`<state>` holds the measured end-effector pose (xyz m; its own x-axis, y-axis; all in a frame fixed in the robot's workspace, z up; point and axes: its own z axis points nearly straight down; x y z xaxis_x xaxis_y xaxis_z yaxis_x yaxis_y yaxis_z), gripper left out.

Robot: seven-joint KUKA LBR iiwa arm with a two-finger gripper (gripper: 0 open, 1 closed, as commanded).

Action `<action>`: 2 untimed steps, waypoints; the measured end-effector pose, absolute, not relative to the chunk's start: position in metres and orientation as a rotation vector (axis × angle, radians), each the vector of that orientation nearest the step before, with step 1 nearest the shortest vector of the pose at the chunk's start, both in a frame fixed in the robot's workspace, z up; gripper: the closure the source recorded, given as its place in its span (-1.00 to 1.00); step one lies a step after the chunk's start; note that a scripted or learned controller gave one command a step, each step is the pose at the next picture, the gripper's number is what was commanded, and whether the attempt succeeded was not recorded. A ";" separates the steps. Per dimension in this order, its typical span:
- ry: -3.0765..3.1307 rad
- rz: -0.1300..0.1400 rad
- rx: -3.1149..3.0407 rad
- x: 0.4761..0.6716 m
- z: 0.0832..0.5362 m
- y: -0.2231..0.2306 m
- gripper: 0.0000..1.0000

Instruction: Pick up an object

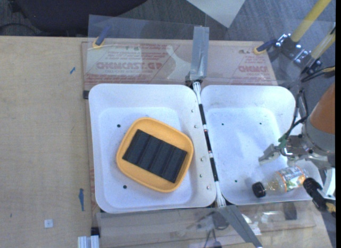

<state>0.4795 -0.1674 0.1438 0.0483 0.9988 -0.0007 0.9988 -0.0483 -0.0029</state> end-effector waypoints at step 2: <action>-2.553 0.001 -1.834 0.482 0.147 -0.202 -1.00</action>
